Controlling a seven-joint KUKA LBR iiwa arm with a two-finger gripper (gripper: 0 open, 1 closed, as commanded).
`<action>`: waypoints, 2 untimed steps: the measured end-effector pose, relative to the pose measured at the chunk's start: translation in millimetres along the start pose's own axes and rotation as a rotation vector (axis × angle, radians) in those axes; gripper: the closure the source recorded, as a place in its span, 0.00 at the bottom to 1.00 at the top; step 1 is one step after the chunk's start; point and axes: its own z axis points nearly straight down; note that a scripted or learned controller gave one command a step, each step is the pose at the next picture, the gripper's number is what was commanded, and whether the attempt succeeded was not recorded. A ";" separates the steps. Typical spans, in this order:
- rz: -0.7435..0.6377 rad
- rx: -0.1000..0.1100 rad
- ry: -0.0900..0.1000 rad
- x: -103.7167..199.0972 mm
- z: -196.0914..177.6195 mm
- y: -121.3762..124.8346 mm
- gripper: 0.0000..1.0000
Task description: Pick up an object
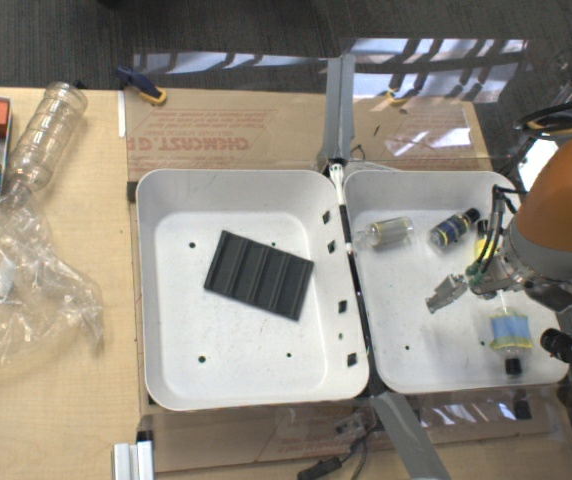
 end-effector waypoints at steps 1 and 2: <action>-0.185 0.000 0.000 -6.6 18.5 6.1 0.00; -0.500 -0.001 0.001 -34.6 40.3 -34.0 0.00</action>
